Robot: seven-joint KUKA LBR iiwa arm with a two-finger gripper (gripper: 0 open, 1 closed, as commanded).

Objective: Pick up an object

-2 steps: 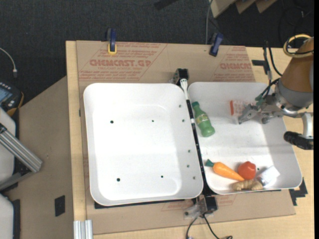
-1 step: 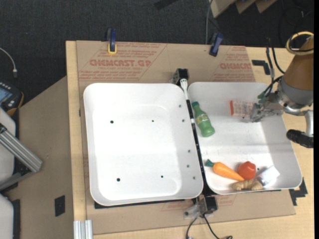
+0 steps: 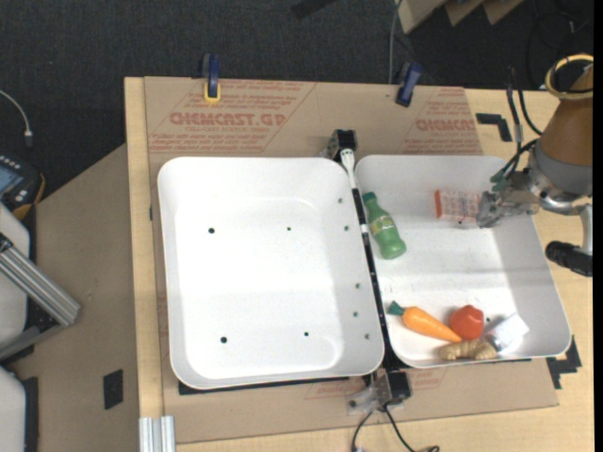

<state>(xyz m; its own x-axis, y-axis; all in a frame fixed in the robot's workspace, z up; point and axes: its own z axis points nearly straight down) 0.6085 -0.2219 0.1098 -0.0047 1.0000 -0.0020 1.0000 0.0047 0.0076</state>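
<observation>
The pincer [image 3: 489, 211] hovers at the right bin's [image 3: 528, 281] upper right, just beside a red-and-white packet [image 3: 453, 204]; its grip cannot be judged. A green bottle [image 3: 382, 227] lies left, with carrot [image 3: 424, 322] and tomato [image 3: 466, 321] lower down.

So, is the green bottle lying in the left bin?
No, the green bottle lies in the right bin, close to its left wall.

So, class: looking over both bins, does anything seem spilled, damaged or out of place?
Nothing looks spilled or broken. The green bottle lies on its side against the right bin's left wall. The carrot, tomato and ginger root are bunched in its near corner. The gripper sits beside a red-and-white packet.
</observation>
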